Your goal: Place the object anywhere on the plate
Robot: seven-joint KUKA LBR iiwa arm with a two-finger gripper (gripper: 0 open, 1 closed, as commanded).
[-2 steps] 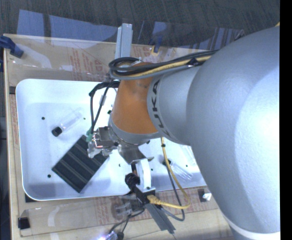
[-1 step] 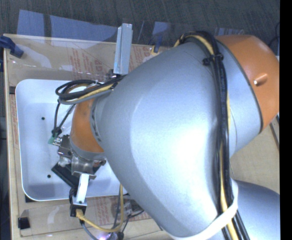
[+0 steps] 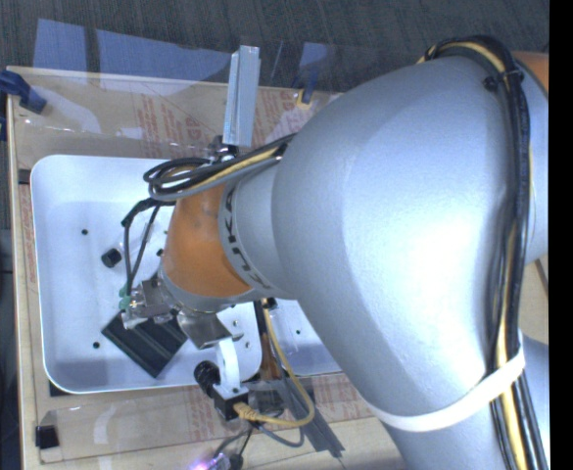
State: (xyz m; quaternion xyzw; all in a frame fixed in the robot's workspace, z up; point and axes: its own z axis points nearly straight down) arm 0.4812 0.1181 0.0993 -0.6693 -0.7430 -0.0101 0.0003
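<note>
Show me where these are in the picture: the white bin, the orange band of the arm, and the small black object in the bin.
white bin (image 3: 56,262): camera view, bare floor near its left wall.
orange band (image 3: 200,248): camera view, middle of its visible face.
small black object (image 3: 111,258): camera view, its centre.

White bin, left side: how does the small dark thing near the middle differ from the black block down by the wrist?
The small dark object is a tiny, rounded knob; the black block is far larger, flat and rectangular. The knob lies alone on the white bin floor; the block sits right beside the arm's wrist gear, partly covered. Both are dark and lie in that bin.
</note>
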